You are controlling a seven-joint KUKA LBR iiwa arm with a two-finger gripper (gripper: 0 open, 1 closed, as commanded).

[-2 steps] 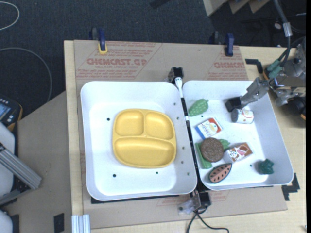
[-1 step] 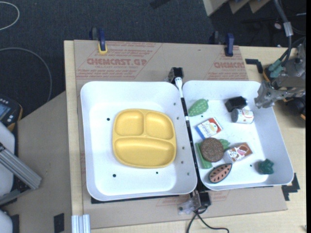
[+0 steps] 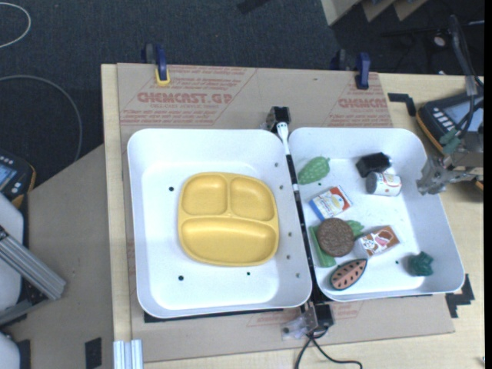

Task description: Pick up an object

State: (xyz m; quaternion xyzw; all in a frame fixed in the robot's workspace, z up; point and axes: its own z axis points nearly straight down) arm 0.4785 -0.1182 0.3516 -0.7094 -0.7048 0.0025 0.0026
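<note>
Desk (image 3: 192, 91) carries two white bins side by side. Left bin (image 3: 154, 206) holds yellow divided plate (image 3: 228, 218). Right bin (image 3: 438, 229) holds small clutter: brown disc (image 3: 335, 237), snack packet (image 3: 330, 202), green leaf toy (image 3: 314, 170), black-and-white object (image 3: 378, 174). Claw (image 3: 438, 177) sits at right bin's right rim; state cannot be told. Nearest candidate, black-and-white object, lies just left of claw, inside bin.

Left bin (image 3: 146, 206): tray (image 3: 228, 218) in the middle.
Right bin (image 3: 438, 221): leaf (image 3: 314, 170) at back left, can (image 3: 383, 183) at back right, carton (image 3: 330, 202) between them, patty (image 3: 335, 237) in front of carton, packet (image 3: 378, 241) to its right.
Gripper (image 3: 432, 184): by right bin's right rim.
</note>
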